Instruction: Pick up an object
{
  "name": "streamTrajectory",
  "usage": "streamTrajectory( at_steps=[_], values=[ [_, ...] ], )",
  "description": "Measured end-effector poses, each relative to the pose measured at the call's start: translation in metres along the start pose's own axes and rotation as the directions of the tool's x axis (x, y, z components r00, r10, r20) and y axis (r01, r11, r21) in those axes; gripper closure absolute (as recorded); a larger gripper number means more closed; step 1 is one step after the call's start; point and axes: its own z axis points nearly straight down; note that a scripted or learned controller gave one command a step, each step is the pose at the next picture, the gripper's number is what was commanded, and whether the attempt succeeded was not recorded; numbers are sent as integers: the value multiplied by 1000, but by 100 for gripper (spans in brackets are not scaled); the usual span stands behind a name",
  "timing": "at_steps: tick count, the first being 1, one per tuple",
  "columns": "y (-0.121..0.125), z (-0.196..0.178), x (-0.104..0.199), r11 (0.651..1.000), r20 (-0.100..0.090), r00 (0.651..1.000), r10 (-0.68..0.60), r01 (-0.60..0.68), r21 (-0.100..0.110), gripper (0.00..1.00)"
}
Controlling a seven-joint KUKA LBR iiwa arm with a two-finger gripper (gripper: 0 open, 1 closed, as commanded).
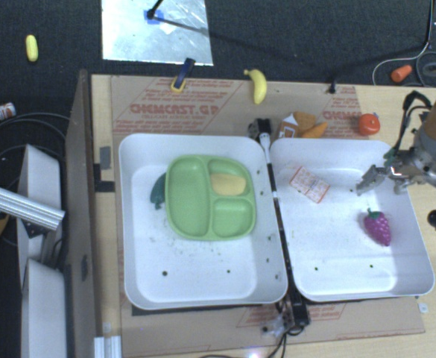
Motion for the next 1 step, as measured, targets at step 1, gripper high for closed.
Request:
streamTrajectory(
  at_steps=[1],
  values=[
    [-15, 79, 1, 1000, -3, 1000, 0, 0, 6, 0]
  ],
)
